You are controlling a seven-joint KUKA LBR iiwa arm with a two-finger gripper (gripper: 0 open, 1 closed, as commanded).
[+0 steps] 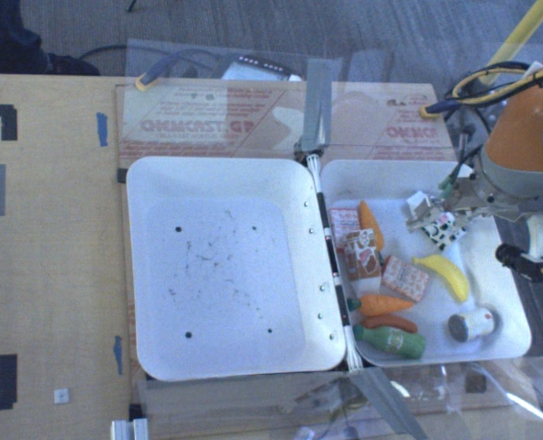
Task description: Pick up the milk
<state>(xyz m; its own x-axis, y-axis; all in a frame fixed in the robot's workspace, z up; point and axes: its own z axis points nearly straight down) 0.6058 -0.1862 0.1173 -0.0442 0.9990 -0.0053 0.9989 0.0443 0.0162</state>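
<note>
Apparently the milk (445, 232), a small carton with black and white cow patches, lies in the right bin (515, 337) near its far right corner, tilted. The tool (425, 207) sits just beside it on the far-left side, touching or nearly touching; whether the tool is apart or together cannot be told from this slant. The grey arm with its orange band (521, 140) comes in over the bin's right edge. A yellow banana (447, 277) lies just nearer than the milk, with a white can (471, 324) close to the near right corner. Carrots (385, 302), small boxes (360, 253) and a green bottle (393, 340) crowd the bin's left side. The left bin (152, 337) stands alongside on the desk (42, 273).
</note>
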